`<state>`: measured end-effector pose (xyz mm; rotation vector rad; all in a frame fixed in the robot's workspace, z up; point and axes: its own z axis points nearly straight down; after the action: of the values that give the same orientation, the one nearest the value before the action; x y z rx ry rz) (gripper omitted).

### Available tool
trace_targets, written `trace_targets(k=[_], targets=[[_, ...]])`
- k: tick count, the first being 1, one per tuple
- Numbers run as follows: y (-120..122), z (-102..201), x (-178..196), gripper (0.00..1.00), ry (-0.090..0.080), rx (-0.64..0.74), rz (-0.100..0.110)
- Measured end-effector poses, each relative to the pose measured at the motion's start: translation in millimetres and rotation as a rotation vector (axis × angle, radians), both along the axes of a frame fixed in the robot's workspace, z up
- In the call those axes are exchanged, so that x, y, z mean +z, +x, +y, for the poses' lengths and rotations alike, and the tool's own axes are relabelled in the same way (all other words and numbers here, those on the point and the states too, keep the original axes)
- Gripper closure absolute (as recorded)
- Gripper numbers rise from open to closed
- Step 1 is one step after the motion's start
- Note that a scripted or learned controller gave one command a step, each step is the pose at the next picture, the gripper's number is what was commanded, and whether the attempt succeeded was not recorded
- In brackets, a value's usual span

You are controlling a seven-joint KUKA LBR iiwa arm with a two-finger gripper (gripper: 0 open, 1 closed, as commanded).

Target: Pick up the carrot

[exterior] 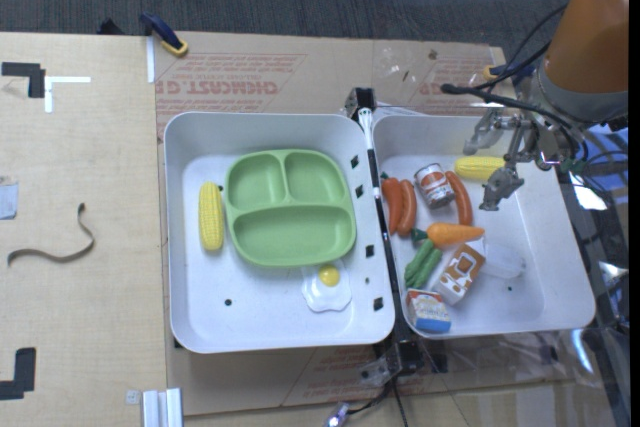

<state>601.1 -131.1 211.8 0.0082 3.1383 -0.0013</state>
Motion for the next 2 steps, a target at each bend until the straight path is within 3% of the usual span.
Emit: trace_targets(k=[1, 2], targets=[[-23, 5, -87, 0.0, -0.005, 0.107, -0.032], [-57, 38, -113, 0.0, 0.002, 0.025, -0.018]])
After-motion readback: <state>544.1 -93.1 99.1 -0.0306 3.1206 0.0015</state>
